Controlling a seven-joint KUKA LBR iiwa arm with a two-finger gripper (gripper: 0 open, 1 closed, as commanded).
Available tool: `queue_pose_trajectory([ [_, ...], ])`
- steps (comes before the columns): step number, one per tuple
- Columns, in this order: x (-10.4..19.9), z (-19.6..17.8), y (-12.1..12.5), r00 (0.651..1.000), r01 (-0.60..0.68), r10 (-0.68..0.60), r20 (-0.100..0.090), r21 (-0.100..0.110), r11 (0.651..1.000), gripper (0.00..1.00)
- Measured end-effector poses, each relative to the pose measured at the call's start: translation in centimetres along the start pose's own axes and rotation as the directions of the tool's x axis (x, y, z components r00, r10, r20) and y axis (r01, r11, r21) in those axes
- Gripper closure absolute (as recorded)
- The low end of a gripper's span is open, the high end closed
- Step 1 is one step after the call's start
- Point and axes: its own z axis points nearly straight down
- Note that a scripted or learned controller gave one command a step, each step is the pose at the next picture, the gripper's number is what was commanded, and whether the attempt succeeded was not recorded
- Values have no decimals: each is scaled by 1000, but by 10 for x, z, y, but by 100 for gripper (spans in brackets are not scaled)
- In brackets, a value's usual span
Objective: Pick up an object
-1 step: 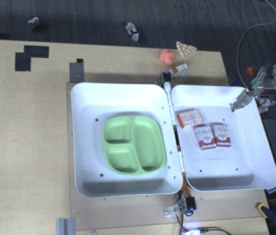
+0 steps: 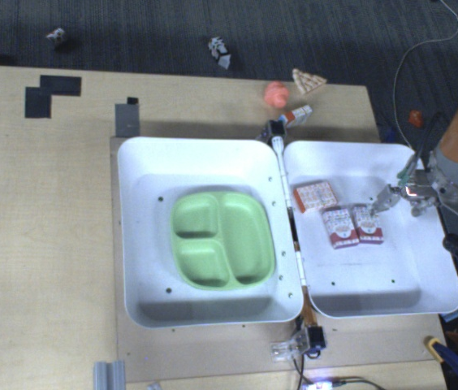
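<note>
- Hovering at the right bin's [image 2: 432,299] right side, the gripper [image 2: 387,199] is poking down-left, and I can't tell its state
- Red packets [image 2: 355,226] are lying just below its tip, mid-bin, long sides pointing toward the near rim

Two white bins [image 2: 136,218], one green divided plate [image 2: 222,240], three small red-and-white packets [image 2: 342,226], one gripper [image 2: 387,197]

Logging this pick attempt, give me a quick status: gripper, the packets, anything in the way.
Gripper low in the right bin, beside the red packets. Nothing seen held. Third packet lies apart, up-left. Green tray in the left bin, out of the way.
</note>
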Motion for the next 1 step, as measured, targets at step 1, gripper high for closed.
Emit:
queue_pose_trajectory([
  [1,39,39,-40,1000,-1,1,2,-6,1000,0],
])
